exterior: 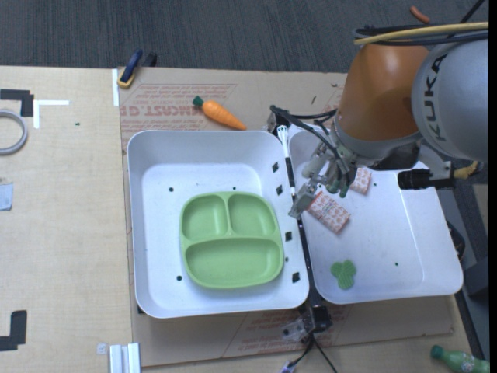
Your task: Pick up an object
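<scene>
The gripper (320,186) hangs low over the right bin (404,282), close to the wall it shares with the left bin (151,208). I cannot tell whether the fingers are apart or together, since the wrist hides their gap. A red-and-white packet (329,212) lies just below and right of the fingertips, seemingly touching them; a second pink packet (361,180) sits a little to their right, and a small green object (342,273) lies well below. The green divided plate (231,239) rests far left of the fingers. This looks like the reach-and-grasp step: next, the tips must straddle 1 packet, close, then lift
</scene>
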Robot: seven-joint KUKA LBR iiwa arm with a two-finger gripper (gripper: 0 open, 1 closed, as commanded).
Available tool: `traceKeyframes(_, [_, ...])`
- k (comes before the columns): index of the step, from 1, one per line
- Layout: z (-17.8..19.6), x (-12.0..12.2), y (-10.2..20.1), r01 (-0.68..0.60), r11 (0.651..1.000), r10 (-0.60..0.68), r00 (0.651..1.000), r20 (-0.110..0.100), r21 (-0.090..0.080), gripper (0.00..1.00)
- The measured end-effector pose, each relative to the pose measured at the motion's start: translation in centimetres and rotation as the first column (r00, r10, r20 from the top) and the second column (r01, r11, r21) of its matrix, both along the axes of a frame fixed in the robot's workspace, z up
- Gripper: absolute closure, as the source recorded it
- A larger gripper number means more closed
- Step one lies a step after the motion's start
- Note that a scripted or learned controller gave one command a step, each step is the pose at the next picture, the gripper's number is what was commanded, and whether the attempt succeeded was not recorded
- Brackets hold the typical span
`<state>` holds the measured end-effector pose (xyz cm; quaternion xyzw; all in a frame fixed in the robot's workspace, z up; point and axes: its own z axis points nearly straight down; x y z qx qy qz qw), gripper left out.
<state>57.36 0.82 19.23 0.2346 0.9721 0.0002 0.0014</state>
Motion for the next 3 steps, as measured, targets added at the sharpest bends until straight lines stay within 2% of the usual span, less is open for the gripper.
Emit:
traceKeyframes(1, [0.0,-5.6,-3.5,-0.201,0.98,0.201,0.98,-0.001,0.0,0.0])
traceKeyframes(2, [0.0,-1.5,-5.3,-0.398,0.917,0.398,0.917,0.001,-0.001,0.0])
traceKeyframes(3, [-9.5,1.4,-10.5,-0.44,0.898,0.44,0.898,-0.001,-0.001,0.0])
